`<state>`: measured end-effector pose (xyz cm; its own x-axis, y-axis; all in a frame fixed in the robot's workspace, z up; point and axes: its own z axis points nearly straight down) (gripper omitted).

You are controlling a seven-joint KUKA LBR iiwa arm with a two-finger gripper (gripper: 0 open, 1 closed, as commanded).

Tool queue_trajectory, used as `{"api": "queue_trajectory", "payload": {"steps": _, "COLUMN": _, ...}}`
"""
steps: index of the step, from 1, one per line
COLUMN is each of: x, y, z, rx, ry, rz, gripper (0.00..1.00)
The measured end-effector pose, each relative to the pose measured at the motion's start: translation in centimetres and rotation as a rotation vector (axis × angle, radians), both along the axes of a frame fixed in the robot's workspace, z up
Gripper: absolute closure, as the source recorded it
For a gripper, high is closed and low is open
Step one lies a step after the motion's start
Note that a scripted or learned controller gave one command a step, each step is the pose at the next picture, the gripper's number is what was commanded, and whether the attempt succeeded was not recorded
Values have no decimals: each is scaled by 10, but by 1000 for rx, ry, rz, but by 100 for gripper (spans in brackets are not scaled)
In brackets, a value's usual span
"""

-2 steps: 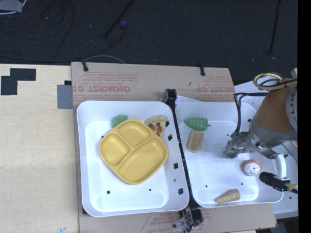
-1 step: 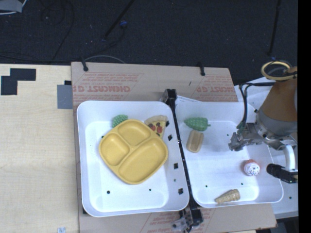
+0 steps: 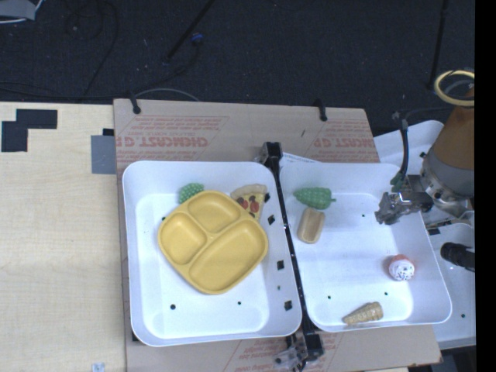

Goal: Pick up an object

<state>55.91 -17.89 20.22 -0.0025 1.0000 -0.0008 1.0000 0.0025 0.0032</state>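
- Dark floor with loose cables behind a pale bench; cardboard sheet (image 3: 232, 134) laid under two white bins, presumably to seat them level and side by side.
- Claw (image 3: 390, 210) poised above the right bin (image 3: 349, 285) near its right wall, low over the bin floor; nothing seen between its tips; finger spread too small to judge, so open or closed cannot be told.
- Nearest candidate: small white ball with red marks (image 3: 401, 269), just below the claw and slightly right, apart from it.
- Further off: tan cone (image 3: 364, 313) well below; tan block (image 3: 311, 225) and green leafy piece (image 3: 313, 198) to the left, touching or nearly so.
- Left bin (image 3: 147, 285), well left of the claw: yellow divided plate (image 3: 213, 241) lying tilted, partly covering a pizza slice (image 3: 250, 200) and a green piece (image 3: 190, 191).
- Judged stage: approach; no object lifted yet.
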Motion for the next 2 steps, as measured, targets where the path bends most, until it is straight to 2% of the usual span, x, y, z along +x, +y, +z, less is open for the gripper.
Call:
{"api": "queue_trajectory", "payload": {"steps": 1, "x": 1, "y": -1, "z": 53, "rx": 0, "ry": 1, "rz": 0, "gripper": 100}}
{"api": "queue_trajectory", "payload": {"steps": 2, "x": -11, "y": 55, "z": 56, "rx": 4, "ry": 6, "rz": 2, "gripper": 100}}
